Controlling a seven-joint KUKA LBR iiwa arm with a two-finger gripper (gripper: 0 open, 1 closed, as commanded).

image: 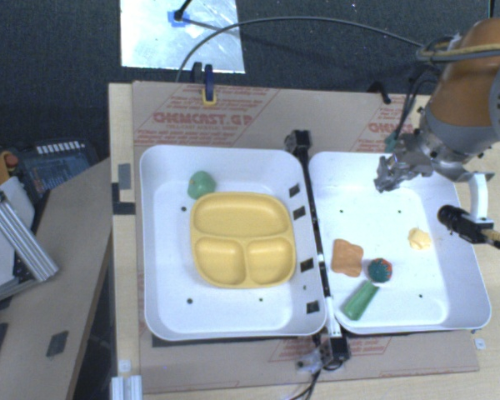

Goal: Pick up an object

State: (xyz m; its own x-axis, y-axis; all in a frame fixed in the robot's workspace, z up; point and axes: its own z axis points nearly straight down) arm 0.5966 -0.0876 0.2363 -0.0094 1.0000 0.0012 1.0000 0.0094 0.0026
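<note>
The arm (475, 65) is cut off by the right edge of the view, so that only its orange band and wrist are seen. The gripper (389, 176) is too small and dark for its parts to be told apart. Part of the green round object (202, 183) is covered by the rim of the yellow tray (240, 238). The multicoloured ball (379, 269) is too small for its pattern (red and green patches) to be made out.
</note>
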